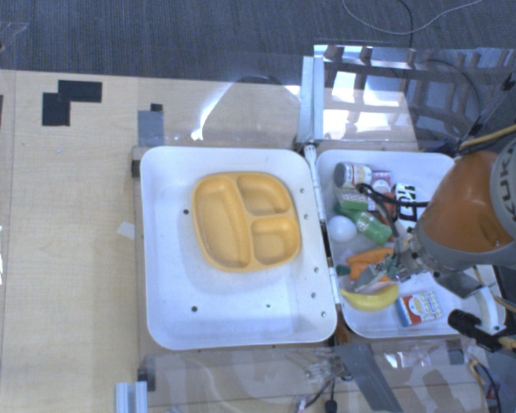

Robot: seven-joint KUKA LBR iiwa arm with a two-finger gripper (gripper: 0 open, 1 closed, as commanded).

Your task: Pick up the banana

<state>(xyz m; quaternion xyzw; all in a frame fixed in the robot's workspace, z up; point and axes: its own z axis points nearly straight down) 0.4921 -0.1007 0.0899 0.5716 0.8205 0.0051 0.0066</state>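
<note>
A yellow banana (371, 298) lies near the front left corner of the right bin (439, 327). My gripper (380, 273) hangs low just above the banana's upper edge, its metal fingers pointing left over the clutter. The grey arm with its orange band (466, 205) covers the right part of that bin. I see nothing clearly between the fingers, and their spread is hard to read.
The right bin also holds a carrot (368, 256), a white ball (341, 228), a green bottle (367, 223), a can (353, 175) and a small carton (420, 306). A yellow divided plate (245, 220) sits in the left bin (168, 256).
</note>
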